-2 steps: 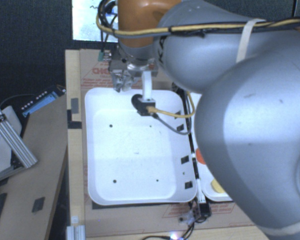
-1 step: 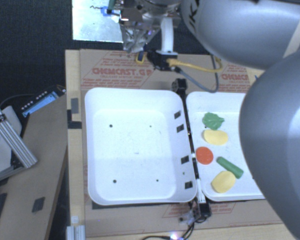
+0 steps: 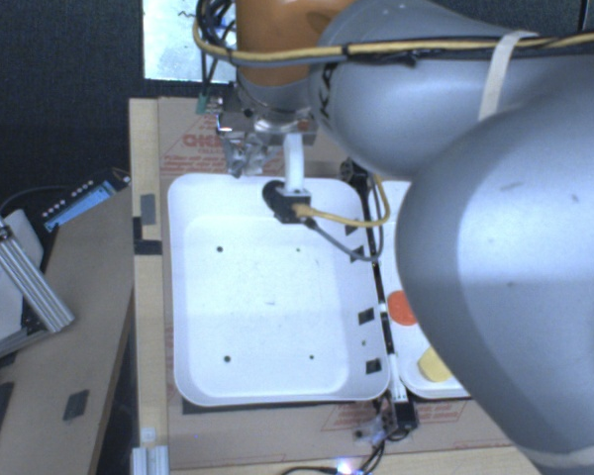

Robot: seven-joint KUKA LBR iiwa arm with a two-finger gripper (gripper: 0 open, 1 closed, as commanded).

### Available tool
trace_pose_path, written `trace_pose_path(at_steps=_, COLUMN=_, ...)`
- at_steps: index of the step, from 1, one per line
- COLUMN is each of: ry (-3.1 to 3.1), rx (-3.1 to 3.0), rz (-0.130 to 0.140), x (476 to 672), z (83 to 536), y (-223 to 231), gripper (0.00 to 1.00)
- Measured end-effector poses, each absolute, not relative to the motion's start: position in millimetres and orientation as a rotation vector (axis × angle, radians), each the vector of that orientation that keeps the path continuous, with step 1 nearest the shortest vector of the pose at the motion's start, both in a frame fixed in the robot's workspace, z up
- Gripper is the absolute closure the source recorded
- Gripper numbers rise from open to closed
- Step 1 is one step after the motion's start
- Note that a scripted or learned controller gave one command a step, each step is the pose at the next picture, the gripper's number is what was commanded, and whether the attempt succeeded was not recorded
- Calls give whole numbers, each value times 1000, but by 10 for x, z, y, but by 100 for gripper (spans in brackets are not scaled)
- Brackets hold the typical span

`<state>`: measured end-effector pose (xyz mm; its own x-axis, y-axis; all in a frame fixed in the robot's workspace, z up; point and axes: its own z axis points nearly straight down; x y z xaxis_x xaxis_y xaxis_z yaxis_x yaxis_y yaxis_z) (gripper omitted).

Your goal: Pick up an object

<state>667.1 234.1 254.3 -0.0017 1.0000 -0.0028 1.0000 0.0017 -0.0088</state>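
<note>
yellow object (image 3: 435, 365) and orange object (image 3: 403, 309) in right bin (image 3: 416, 389), part hidden by arm (image 3: 495, 216) | left bin (image 3: 267, 295) on worktop (image 3: 99, 295) | jaws (image 3: 247, 156) over left bin's far rim; grip state: cannot tell

No text can be read with certainty. The cardboard (image 3: 183, 139) under the bins carries red print near its far edge, beside the gripper, but the letters are blurred and partly hidden. More red print stands on the cardboard's near edge, under the left bin (image 3: 267, 295), and it is too small to read.
</note>
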Motion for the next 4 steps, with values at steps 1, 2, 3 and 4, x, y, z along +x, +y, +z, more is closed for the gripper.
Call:
trace_pose_path(at_steps=1, ry=-2227, rx=-2224, rz=-18, x=6693, z=3815, y=2213, gripper=100)
trace_pose_path(at_steps=2, ry=-2222, rx=-2214, rz=13, x=6668, z=2446, y=2344, gripper=100)
trace_pose_path(at_steps=3, ry=-2227, rx=-2222, rz=-15, x=6694, z=3532, y=2240, gripper=100)
trace_pose_path(at_steps=4, ry=-2223, rx=-2215, rz=8, x=6676, z=2432, y=2344, gripper=100)
